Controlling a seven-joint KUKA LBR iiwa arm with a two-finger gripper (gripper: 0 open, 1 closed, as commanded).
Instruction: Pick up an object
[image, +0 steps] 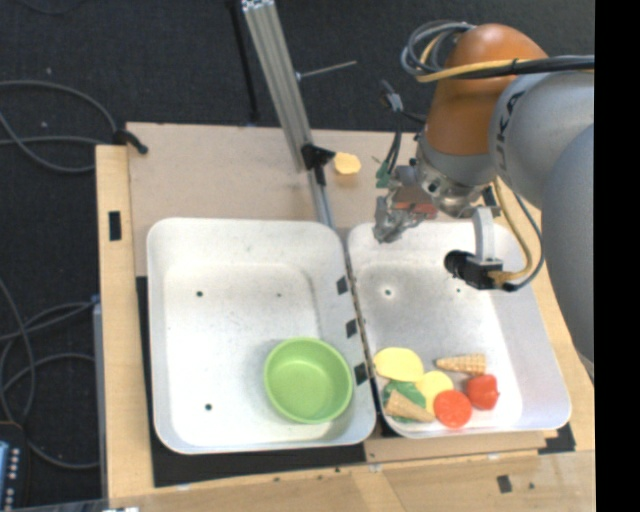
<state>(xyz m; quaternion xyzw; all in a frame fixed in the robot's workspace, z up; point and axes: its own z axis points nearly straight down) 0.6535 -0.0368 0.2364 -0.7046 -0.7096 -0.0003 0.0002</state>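
My gripper (392, 222) hangs over the back left corner of the right bin (440, 300), well above its floor, with nothing visible between its fingers. At the near end of that bin lies a cluster of toy food: a yellow piece (398, 363), a second yellow round piece (434, 385), a green piece (400, 392), two cones (461, 364) (409, 405) and two red tomatoes (452, 408) (482, 391). A green bowl (307, 379) sits in the near right part of the left bin (220, 300).
A slanted aluminium post (290, 110) rises from the bench just behind the seam between the bins. A small yellow object (347, 163) lies on the bench behind the bins. The arm's grey body fills the upper right.
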